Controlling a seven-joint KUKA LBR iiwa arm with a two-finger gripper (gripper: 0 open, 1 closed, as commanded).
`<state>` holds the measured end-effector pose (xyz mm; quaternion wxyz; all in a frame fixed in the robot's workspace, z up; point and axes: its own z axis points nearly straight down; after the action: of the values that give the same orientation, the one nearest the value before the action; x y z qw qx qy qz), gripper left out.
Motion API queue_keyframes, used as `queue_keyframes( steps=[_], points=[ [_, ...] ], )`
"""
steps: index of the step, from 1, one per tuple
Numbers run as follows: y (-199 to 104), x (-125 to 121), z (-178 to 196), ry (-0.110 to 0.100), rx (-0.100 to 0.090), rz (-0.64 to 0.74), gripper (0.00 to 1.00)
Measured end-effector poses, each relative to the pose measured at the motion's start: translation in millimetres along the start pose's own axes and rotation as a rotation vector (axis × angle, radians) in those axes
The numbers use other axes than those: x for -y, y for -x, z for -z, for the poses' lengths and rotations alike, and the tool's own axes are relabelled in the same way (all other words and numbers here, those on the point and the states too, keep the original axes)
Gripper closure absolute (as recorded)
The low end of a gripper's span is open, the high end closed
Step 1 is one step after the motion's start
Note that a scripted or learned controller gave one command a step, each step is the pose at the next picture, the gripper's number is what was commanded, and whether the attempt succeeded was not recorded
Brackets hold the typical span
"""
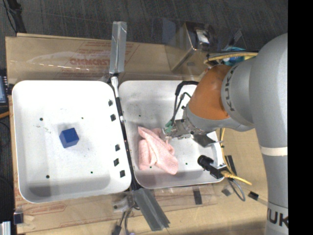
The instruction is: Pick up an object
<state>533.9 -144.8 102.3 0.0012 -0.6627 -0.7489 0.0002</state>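
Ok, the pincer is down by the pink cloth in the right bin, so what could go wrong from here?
The pincer sits at the upper right edge of the pink cloth, so it may pinch just one fold and the cloth could slip out on the lift. The cloth is crumpled and limp; it may drag along the right bin. The blue cube lies far off in the left bin.

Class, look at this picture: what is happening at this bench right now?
A grey robot arm with an orange band reaches in from the right over the right-hand shallow white bin. Its pincer sits low at the upper right edge of a crumpled pink cloth lying in that bin. Whether it has hold of the cloth cannot be told. A small blue cube lies alone in the left-hand white bin.
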Motion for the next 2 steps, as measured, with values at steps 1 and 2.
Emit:
queue_keyframes(
  steps=[1, 2],
  points=[
    [-2.9, 30.7, 19.2, -0.002, 0.0, 0.005, 1.0],
    [-9.1, -44.5, 82.9, 0.001, 0.002, 0.298, 1.0]
  ],
)
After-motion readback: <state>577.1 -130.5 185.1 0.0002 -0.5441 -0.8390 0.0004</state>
